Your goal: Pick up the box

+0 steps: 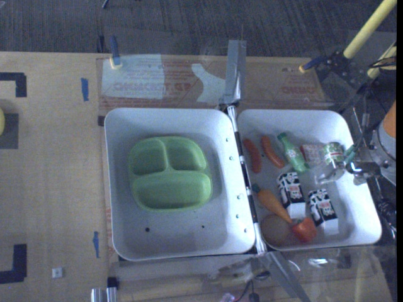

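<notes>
Two small black-and-white boxes lie in the right bin (363,197): one box (290,189) near the middle, the other box (323,206) lower and to its right. My gripper (350,163) hangs over the bin's right side, above and to the right of the second box and apart from both. The arm's orange band (393,119) sits at the frame's right edge.
The right bin also holds two orange-red sausages (253,155), a green bottle (291,153), a red-and-white packet (313,152), a carrot (272,202), a brown round item (274,229) and a red piece (305,230). A green divided plate (170,172) lies in the left bin (119,200).
</notes>
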